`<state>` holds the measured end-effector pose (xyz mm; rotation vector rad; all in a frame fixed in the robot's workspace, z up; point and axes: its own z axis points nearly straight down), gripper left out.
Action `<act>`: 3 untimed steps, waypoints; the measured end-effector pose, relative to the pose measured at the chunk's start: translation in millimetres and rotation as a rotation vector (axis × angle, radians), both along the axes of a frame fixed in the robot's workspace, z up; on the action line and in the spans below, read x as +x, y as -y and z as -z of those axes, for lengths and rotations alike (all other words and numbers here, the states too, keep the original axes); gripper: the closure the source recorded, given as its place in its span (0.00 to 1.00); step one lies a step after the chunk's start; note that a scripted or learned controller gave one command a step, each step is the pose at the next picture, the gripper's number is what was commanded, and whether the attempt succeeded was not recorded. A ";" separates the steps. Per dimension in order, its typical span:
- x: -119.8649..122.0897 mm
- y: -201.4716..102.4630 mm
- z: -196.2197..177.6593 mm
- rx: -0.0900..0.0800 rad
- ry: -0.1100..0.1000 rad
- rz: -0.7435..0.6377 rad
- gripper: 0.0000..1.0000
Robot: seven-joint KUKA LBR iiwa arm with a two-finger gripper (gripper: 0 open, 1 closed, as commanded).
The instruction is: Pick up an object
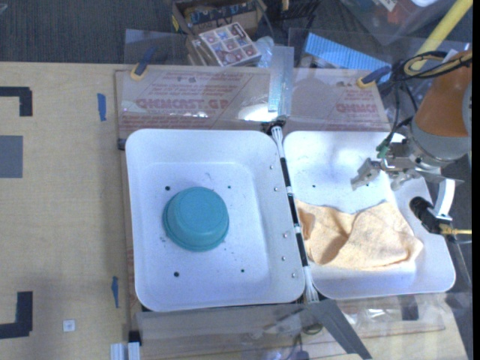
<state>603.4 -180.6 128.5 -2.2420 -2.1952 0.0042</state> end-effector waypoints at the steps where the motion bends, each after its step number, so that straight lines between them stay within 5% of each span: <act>1: -27.5 -53.5 41.0 -0.003 0.013 -0.166 0.00; 2: -63.4 -57.0 40.6 -0.001 0.014 -0.243 0.00; 3: -64.8 -64.2 40.5 -0.003 0.015 -0.396 0.00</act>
